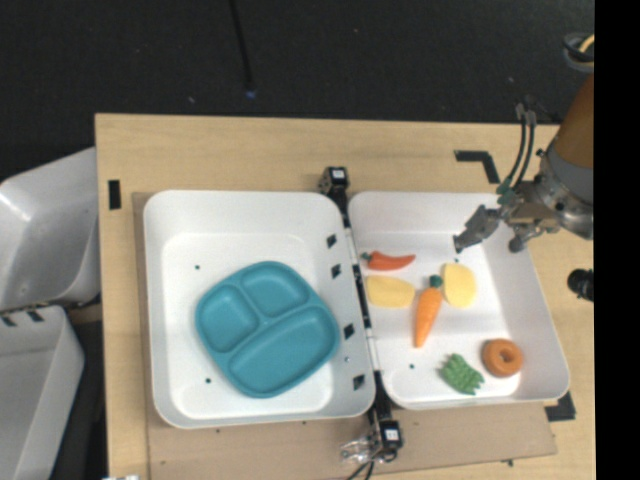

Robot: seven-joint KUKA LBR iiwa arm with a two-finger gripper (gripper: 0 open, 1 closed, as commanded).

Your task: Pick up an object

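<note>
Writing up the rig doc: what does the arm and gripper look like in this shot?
The arm comes in at the right edge: an orange-brown band over a grey wrist section. Thin dark cables loop down alongside it. The gripper is dark grey to black metal, blocky, with two short angular fingers. No readable markings at this resolution.

**No readable text**

Nothing on the bench can be read: no words, labels, brand marks, numbers or signs stand out on any surface. The blue divided plate (265, 326) is plain. The toy foods to the right of that plate are unmarked as well. The small black fittings on the divider just right of the plate are too small and blurred to show any lettering.
</note>
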